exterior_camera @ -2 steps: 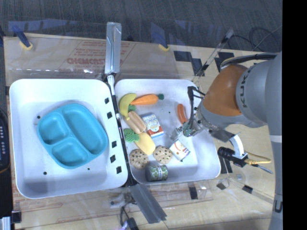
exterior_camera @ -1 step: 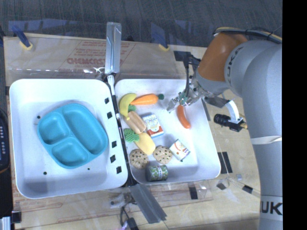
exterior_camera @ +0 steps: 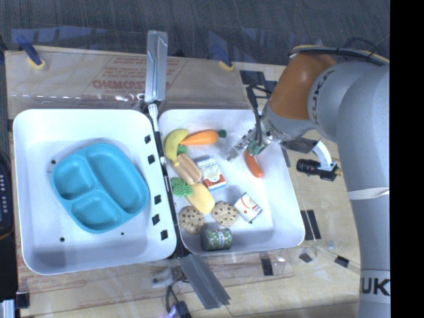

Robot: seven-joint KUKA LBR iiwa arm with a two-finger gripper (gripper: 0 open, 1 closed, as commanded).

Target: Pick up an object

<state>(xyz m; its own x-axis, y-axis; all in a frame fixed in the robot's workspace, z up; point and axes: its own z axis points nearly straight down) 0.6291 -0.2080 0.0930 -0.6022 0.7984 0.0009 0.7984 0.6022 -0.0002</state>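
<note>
The right bin [exterior_camera: 281,214] holds toy food, and the small red sausage [exterior_camera: 254,165] lies apart from the pile, an easy target; to grasp it well, straddle its narrow width and close squarely. The tool [exterior_camera: 250,144] hangs just above the sausage's upper end, fingers slightly spread, pinching nothing

Robotics lab bench: large grey industrial arm with orange band [exterior_camera: 311,91], two shallow white plastic bins [exterior_camera: 33,197], taped clear plastic sheeting [exterior_camera: 86,71], dark carpet floor [exterior_camera: 132,5].
</note>
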